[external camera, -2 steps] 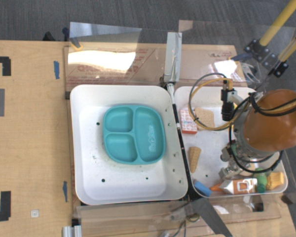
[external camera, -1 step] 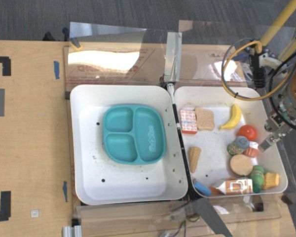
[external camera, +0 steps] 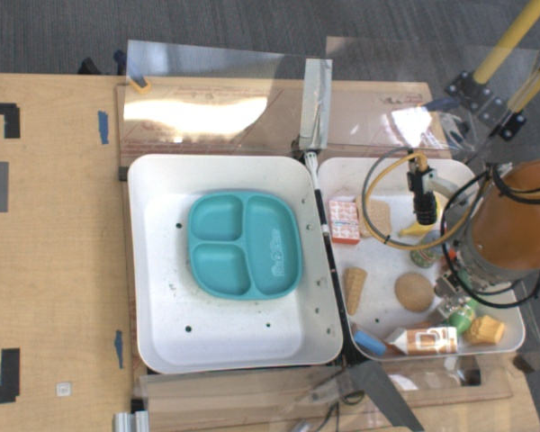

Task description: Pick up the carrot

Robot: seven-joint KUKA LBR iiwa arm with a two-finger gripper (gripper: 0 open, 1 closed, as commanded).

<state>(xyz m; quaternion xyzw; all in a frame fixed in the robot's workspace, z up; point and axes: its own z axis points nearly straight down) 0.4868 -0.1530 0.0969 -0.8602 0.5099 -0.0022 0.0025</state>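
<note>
The brown bench (external camera: 45, 241) carries black tape marks and small strips of blue tape along its left part; next comes the left bin (external camera: 153, 241), white and shallow, with a teal plate (external camera: 246, 245) lying flat near its middle; the plate is divided into three compartments, two small ones on the left and one long one on the right.

The right bin (external camera: 387, 264) touches the left one along a shared edge; near its left wall sits a small red-and-white box (external camera: 345, 220), with a pale square cracker (external camera: 375, 216) just beside it; below the box lies the carrot (external camera: 355, 287), a short, pale orange-tan cone lying flat on the white floor, broad end toward the box and tip toward the near edge; nothing touches it. A blue item (external camera: 369, 340) lies near the carrot's tip, at the bin's near edge; a round brown lump (external camera: 414, 291) sits to the carrot's right, apart from it; a bottle with an orange label (external camera: 427, 338) lies on its side below the lump.

Farther right the gripper (external camera: 452, 288) hangs just beside the brown lump, well apart from the carrot; the arm (external camera: 520, 214) and black cables hide it, so I cannot tell if it is open or closed; a green item (external camera: 463, 314) and a yellow-orange block (external camera: 486, 329) lie near it.
</note>
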